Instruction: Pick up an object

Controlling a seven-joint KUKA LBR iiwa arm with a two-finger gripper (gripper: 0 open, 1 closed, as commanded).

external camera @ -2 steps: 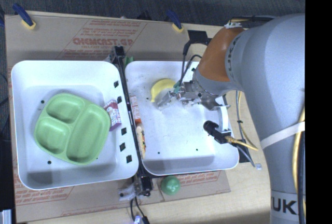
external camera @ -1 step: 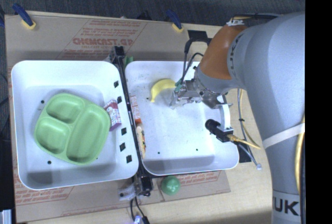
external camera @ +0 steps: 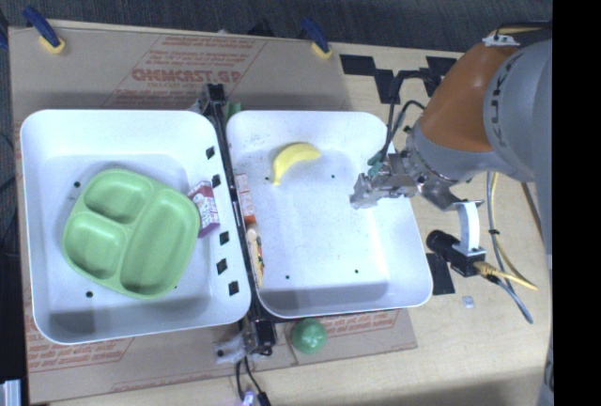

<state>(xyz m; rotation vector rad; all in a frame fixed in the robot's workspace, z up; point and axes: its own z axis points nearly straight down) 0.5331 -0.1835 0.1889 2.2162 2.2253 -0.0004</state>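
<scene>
the arm (external camera: 488, 113) reaches in from the right, its gripper (external camera: 368, 193) low over the right bin (external camera: 319, 291); whether it is clenched i cannot tell. the banana (external camera: 293, 158) lies upper left of it, apart.

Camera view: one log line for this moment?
gripper over right bin | banana lying loose | green plate in left bin | nothing grasped

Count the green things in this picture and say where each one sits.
2. A green divided plate lies in the left bin. A small green ball rests on the cardboard just outside the right bin's near edge.
</scene>
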